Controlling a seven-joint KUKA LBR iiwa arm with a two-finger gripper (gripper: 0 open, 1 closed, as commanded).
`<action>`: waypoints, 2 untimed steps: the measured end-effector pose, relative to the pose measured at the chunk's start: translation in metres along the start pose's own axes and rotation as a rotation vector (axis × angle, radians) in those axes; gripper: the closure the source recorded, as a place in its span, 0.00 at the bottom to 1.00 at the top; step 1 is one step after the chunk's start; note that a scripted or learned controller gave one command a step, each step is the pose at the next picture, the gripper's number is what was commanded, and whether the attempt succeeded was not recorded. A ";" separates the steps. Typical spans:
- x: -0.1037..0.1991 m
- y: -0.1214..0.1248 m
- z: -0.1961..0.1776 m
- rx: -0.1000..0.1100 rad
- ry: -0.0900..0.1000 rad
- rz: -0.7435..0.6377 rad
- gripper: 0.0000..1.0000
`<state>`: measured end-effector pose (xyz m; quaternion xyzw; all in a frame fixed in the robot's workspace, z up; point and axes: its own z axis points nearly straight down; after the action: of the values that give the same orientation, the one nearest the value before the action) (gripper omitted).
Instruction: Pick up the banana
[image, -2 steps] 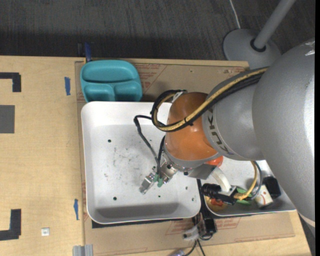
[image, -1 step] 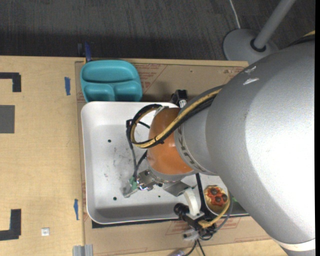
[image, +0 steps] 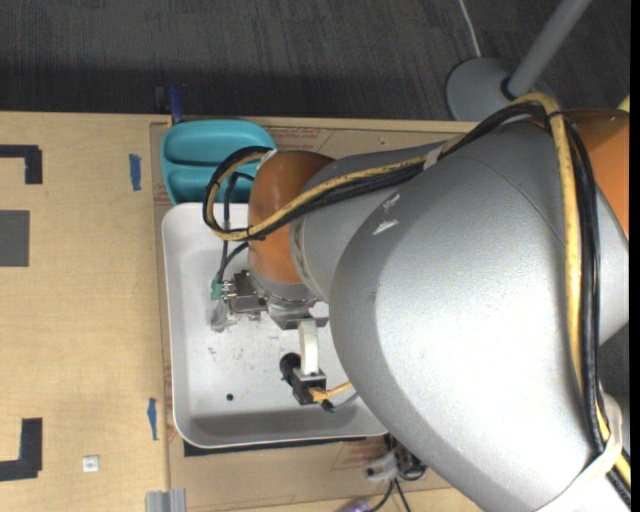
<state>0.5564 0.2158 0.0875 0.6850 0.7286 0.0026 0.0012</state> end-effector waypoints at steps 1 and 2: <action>-0.050 0.000 -0.121 0.005 -0.002 -0.067 0.00; -0.022 -0.001 0.000 0.001 0.001 -0.228 0.00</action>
<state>0.5568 0.1936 0.0874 0.5977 0.8017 0.0022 0.0008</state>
